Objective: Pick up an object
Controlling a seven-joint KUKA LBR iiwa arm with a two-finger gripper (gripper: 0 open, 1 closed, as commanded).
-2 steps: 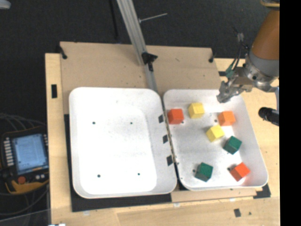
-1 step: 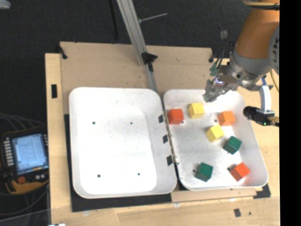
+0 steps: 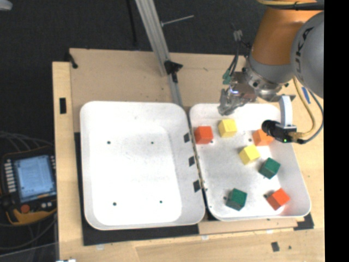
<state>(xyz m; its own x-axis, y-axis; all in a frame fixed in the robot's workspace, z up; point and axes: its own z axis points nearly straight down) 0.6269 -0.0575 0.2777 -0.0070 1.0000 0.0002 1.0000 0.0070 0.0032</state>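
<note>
Seven small blocks lay scattered in the right bin (image 3: 303, 196), none of them lifted. Nearest the tool (image 3: 229, 103) was a yellow block (image 3: 228, 127), resting on the bin floor close to the far rim, just below and slightly in front of the tool's tip. To its left, near the divide between the bins, sat an orange block (image 3: 203, 135). Another orange block (image 3: 262, 138) lay to the right, partly hidden by a black fitting (image 3: 277, 130) on the arm (image 3: 283, 31). A second yellow block (image 3: 249, 154) lay near the bin's middle, with a green block (image 3: 269, 168) just beside it to the right. Toward the near rim sat another green block (image 3: 236, 198) and a third orange block (image 3: 277, 198), well apart from each other. The tool hung over the far left corner of the right bin, pointing down; whether it was released or clenched could not be told, and no block showed in it. The left bin (image 3: 136, 162) lay alongside, touching the right one at the divide. Both rested on the pale wooden tabletop (image 3: 65, 146). A slanted metal pole (image 3: 155, 31) rose from behind the bins, and a handheld screen unit (image 3: 30, 179) lay off the tabletop's left edge.
</note>
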